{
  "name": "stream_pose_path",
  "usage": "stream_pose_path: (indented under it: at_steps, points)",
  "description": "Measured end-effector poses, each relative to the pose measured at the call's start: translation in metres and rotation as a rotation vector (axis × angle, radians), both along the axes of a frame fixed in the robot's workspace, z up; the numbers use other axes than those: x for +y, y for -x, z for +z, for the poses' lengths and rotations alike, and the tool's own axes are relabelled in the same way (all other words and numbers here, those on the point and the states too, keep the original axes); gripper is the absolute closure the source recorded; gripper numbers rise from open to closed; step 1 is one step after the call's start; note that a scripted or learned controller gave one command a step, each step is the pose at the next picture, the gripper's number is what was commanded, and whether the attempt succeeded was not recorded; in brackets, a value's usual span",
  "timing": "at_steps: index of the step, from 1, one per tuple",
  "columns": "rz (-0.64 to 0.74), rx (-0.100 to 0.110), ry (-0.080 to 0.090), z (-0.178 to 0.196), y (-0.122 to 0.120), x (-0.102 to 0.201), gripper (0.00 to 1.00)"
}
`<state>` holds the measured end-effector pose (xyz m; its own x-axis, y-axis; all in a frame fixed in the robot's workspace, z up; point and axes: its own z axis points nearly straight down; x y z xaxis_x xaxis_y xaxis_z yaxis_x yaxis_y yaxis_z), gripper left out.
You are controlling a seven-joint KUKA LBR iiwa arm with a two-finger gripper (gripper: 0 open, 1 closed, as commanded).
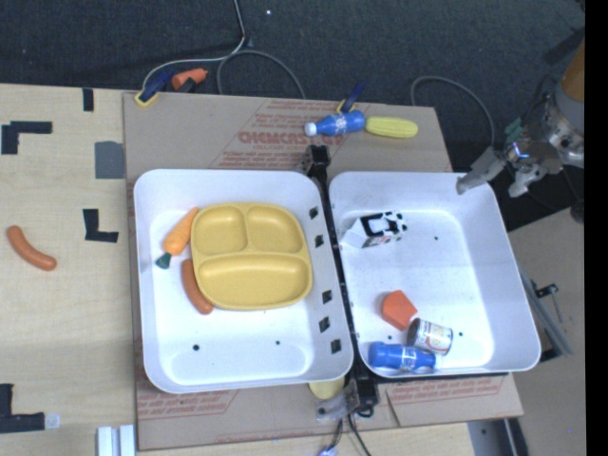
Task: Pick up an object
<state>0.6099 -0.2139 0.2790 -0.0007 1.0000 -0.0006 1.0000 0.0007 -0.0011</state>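
2 fingers of the end effector (pixel 496 171) are seen spread apart with nothing between them, at the upper right corner of the right bin (pixel 503 255), just outside or over its rim; which of the 2 cannot be told. The grey wrist and arm are seen running off to the right behind it. No object has been grasped, so the step in hand is judged to be the approach, with the pick itself not yet begun. Candidates in the right bin are set well apart from the end effector: a black-and-white item (pixel 382 227) near the bin's upper left, and, towards the lower edge, an orange block (pixel 399 307), a small can (pixel 431 335) touching or just beside it, and a blue bottle (pixel 401 356) lying on its side just below. In the left bin (pixel 152 283) a yellow divided plate (pixel 252 256) is seen, with a carrot (pixel 177 236) and a sausage (pixel 196 289) along its left edge. Another sausage (pixel 31 248) lies on the tabletop (pixel 57 331) at far left. For the next move, the end effector would need to be carried over 1 chosen object, the black-and-white item being nearest, aligned across its narrower side, lowered and closed. The clustered 3 at the bottom are judged harder, since neighbours could be knocked.
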Motion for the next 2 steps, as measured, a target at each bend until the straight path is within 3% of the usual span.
stream_pose_path:
  at_steps: [1, 2]
  points:
    - [0.003, 0.012, -0.006, -0.172, 0.028, 0.059, 0.0]
    - [0.0, 0.007, -0.004, -0.179, 0.097, 0.112, 0.0]
